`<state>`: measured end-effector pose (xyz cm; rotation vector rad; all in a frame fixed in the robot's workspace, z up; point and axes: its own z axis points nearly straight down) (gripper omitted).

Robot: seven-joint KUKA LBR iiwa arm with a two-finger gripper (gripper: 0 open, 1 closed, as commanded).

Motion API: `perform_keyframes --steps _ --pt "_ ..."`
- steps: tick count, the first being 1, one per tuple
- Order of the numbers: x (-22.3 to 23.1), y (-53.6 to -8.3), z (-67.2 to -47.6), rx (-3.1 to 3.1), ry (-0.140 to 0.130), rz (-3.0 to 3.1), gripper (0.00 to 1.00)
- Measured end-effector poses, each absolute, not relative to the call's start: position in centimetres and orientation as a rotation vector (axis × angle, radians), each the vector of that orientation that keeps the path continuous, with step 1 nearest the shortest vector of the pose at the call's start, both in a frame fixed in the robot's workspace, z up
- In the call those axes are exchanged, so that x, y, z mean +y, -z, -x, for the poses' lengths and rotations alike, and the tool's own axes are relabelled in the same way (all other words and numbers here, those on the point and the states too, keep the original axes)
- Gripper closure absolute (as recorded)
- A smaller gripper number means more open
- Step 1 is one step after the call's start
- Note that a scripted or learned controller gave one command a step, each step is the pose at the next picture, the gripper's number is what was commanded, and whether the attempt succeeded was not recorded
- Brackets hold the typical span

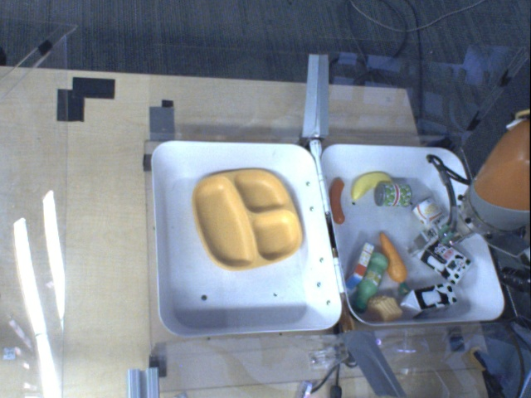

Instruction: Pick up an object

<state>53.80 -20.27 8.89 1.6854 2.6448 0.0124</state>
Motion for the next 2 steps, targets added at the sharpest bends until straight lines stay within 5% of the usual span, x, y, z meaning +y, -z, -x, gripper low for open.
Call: perform_keyframes --steps 1,2 --pt "-20.5 -10.0 -56.1 2.521 -0.004 -1.869 1.00" --pt "-17.9 -17.9 -61.2 2.331 -0.001 -2.101 1.00"
